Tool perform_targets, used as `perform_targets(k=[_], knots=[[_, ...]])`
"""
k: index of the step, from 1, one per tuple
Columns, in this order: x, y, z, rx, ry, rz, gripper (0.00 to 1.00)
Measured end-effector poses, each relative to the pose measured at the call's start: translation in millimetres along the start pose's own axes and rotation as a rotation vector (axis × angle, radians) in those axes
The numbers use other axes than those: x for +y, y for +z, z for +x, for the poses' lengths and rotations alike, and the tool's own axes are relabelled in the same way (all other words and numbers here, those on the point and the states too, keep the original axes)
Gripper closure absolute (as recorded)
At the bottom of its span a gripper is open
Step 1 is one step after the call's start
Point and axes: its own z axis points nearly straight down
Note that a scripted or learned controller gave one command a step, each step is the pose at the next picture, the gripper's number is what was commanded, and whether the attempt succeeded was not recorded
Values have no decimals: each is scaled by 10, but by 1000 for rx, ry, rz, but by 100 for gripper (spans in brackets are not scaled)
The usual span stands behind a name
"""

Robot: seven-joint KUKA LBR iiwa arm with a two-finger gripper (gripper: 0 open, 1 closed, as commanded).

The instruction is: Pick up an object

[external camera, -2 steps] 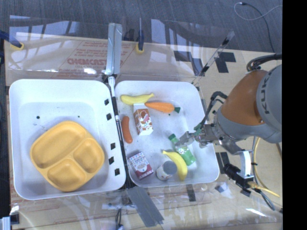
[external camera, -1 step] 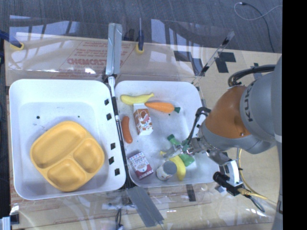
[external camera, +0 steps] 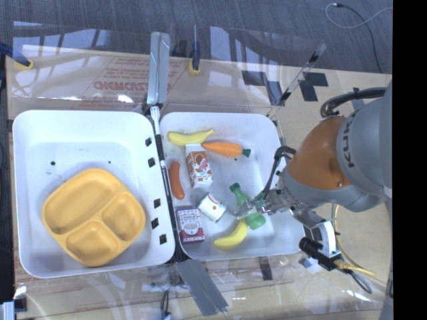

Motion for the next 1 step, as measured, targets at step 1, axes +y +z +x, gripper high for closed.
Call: perform_targets(k=[1], knots=[[474, -967, 27, -2, 57, -2, 100]])
